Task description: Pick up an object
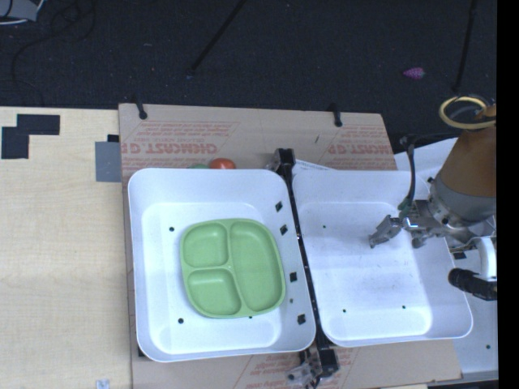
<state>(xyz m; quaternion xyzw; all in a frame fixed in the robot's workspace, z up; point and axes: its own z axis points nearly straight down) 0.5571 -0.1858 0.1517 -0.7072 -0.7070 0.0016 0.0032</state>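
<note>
Far left: pale wood tabletop (57, 241), bare apart from dark patches near its top edge. Next, left bin (154, 197) holding a green three-part plate (233, 267), flat, about centred on the floor. Behind that bin's back rim, touching the cardboard (243, 136), something small and red (222, 164), half hidden. Then right bin (365, 189), white floor with faint scuffs. Above its right side, tool (388, 232) on the grey arm (466, 177), tips pointing left, gripping nothing; spread or closed, cannot tell.
</note>
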